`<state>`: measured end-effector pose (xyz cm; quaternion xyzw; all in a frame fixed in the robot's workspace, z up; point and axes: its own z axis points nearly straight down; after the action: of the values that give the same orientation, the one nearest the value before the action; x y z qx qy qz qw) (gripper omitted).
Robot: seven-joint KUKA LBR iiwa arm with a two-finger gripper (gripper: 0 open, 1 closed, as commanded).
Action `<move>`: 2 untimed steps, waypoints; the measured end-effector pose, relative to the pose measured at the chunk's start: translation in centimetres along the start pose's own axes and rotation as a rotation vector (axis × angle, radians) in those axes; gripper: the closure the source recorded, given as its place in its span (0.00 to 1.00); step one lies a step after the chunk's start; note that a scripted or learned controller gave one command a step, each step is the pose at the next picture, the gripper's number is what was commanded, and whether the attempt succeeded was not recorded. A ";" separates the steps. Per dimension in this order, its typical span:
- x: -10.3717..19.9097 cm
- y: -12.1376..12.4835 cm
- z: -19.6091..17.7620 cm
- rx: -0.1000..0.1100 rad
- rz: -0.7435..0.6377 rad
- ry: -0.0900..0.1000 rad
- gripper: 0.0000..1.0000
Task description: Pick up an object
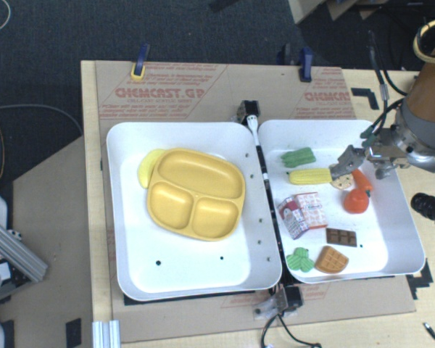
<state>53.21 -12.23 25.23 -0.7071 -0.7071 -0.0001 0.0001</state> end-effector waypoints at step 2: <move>1.1 -0.9 10.7 0.007 0.000 0.002 0.00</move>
<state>52.33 -11.08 14.50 -0.7072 -0.7070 0.0019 0.0033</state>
